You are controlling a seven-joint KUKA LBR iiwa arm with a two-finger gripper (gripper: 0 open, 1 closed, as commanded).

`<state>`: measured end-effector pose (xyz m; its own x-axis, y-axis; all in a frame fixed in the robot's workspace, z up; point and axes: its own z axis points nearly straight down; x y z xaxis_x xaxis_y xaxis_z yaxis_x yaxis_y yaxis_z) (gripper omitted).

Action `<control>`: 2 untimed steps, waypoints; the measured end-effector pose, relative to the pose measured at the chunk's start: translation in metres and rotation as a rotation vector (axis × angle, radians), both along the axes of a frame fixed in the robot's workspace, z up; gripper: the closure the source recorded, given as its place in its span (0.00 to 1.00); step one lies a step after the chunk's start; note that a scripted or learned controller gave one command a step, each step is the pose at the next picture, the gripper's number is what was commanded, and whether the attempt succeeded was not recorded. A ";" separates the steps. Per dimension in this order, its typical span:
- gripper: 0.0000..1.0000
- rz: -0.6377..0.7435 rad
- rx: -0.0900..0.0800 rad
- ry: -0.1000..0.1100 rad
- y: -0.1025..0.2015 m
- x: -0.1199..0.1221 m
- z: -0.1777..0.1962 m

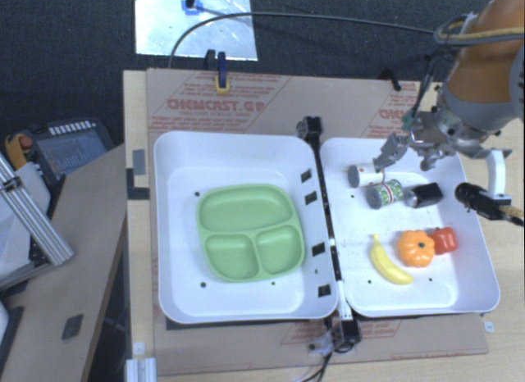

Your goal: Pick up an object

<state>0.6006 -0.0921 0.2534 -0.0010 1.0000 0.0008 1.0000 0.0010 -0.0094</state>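
The right bin (472, 290) holds several small objects. A yellow banana (390, 263) lies near the front, with an orange pumpkin (416, 247) and a red piece (444, 240) to its right. Further back lie a grey-green can (384, 193), a black block (425, 194) and a small grey cylinder (359, 176). My gripper (408, 157) hangs over the back of this bin, just above the can and black block. Its two fingers are spread open and nothing is between them.
The left bin (176, 290) holds a green divided plate (248, 233). A black clip row (320, 208) marks the ridge between the bins. A cable (328, 21) runs across the bench behind. A pendant (70, 149) lies at the left.
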 end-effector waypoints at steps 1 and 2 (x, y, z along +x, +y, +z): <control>0.00 0.002 -0.001 -0.011 0.000 0.002 0.006; 0.00 0.001 -0.001 -0.008 0.001 0.006 -0.036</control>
<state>0.6061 -0.0908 0.2172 -0.0017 1.0000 -0.0001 1.0000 0.0017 -0.0014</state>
